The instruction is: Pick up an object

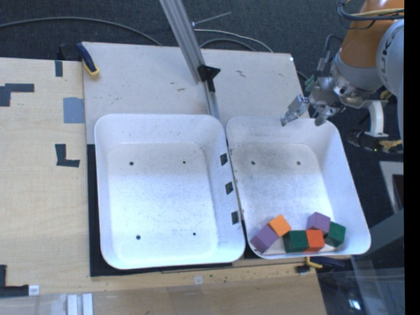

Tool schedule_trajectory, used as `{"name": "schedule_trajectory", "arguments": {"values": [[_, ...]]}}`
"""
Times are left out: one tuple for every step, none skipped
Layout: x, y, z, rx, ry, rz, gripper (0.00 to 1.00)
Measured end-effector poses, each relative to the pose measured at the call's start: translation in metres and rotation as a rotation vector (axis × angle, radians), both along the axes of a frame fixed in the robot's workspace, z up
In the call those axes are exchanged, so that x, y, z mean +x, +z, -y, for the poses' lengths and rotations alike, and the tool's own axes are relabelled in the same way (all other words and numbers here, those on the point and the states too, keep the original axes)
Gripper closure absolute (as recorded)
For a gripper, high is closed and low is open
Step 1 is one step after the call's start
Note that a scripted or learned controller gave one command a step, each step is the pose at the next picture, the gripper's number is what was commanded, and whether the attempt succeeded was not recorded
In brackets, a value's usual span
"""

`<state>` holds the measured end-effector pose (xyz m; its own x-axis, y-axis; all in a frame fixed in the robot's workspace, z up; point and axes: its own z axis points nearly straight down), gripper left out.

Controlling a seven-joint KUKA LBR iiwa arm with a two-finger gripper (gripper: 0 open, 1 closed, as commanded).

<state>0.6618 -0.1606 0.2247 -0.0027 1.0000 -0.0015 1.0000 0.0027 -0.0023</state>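
Observation:
Several small blocks lie clustered in the near corner of the right bin (pixel 341 163): a purple block (pixel 264 237), an orange block (pixel 279 226), a green block (pixel 296 241), a second orange block (pixel 314 239), another purple block (pixel 318 222) and a green block (pixel 336 233). My gripper (pixel 305 112) hangs over the far rim of the right bin, well away from the blocks. Its fingers (pixel 291 115) stand apart and open, with nothing between them.
The left bin (pixel 105 176) sits beside the right one, with small black clips along the shared rim. A slanted aluminium rail (pixel 187 38) crosses above the far bench. A yellow-tipped tool (pixel 88 61) lies at the far left. Cables run behind the bench.

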Motion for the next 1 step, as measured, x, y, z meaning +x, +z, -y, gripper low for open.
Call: {"name": "schedule_trajectory", "arguments": {"values": [[-0.0285, -0.1202, -0.0626, 0.004, 0.001, -0.009, 0.0]]}}
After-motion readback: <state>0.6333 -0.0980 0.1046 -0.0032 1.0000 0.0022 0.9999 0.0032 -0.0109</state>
